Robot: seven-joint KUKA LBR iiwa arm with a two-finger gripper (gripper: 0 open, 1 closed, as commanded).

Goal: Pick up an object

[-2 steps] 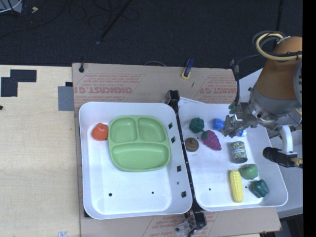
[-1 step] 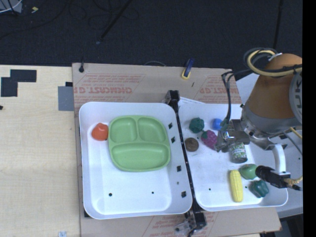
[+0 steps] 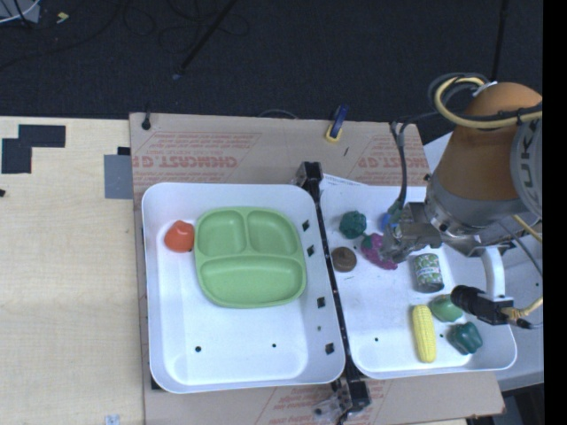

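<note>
Camera view: the gripper hangs low in the right bin, just over the purple toy, likely lined up for a grasp. Whether it is spread or closed, I cannot tell. The can stands just beside it.

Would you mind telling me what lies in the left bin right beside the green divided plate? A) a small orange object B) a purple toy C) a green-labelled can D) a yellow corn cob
A: the small orange object sits in the left bin against the left edge of the green divided plate, while the corn cob, can and purple toy lie in the right bin.
</note>
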